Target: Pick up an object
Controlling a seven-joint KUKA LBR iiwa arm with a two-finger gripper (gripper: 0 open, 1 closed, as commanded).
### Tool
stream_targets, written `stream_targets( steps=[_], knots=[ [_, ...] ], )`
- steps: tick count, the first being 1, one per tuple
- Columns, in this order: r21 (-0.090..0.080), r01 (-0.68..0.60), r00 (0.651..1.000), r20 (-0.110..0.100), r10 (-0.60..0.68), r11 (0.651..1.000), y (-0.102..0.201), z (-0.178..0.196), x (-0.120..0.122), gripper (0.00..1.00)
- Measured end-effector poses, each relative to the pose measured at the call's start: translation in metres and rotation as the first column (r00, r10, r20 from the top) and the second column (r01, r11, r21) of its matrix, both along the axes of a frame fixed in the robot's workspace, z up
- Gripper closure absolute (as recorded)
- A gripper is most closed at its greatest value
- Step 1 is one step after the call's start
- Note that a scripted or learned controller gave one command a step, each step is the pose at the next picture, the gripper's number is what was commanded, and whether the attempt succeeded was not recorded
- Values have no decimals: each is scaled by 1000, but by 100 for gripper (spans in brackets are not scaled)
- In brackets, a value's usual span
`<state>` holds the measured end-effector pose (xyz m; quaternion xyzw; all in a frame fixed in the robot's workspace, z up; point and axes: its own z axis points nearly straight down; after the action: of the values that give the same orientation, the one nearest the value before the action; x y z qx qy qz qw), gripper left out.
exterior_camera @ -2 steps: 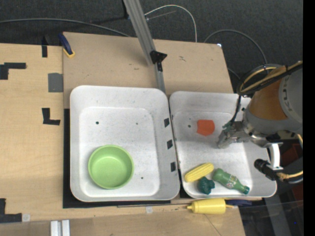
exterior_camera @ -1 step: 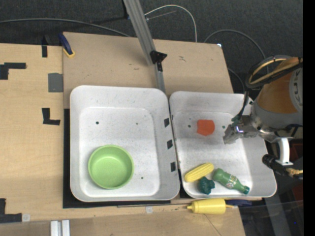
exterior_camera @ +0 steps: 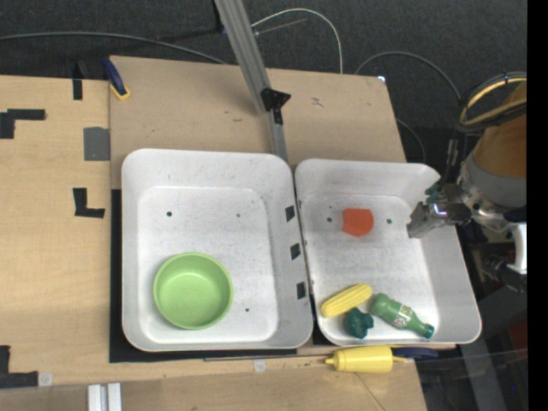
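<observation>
Nothing picked up yet: the gripper (exterior_camera: pixel 425 218) hangs at the right edge of the right bin (exterior_camera: pixel 390 175), with no object between its fingers.

The likeliest target, a single orange block (exterior_camera: pixel 358 222), lies near the back of the right bin, well left of the gripper and apart from it. Whether the fingers are spread wide or drawn narrow cannot be told from this angle. Along the front edge of the same bin lie one yellow corn cob (exterior_camera: pixel 345 300), one small dark green piece (exterior_camera: pixel 358 323) just beside it, and one green bottle (exterior_camera: pixel 399 314). The left bin (exterior_camera: pixel 205 165) holds one green bowl (exterior_camera: pixel 193 289) in its front left corner. One yellow bottle (exterior_camera: pixel 363 360) rests on the bench just outside the right bin's front edge. The whole task remains: reaching over, closing on an object and lifting.
</observation>
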<state>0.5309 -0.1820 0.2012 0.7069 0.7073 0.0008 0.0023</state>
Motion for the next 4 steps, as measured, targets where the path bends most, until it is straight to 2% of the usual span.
stream_targets(
  steps=[1, 2, 3, 4],
  knots=[
    [1, -1, 1000, -1, 1, 1000, 1, 46, -7, 100],
    [3, -6, 1000, -4, 6, 1000, 49, 49, 2, 100],
    [4, -6, 1000, -6, 6, 1000, 106, 37, 9, 100],
    [3, -5, 1000, -7, 5, 1000, 150, 35, 11, 100]
  ],
)
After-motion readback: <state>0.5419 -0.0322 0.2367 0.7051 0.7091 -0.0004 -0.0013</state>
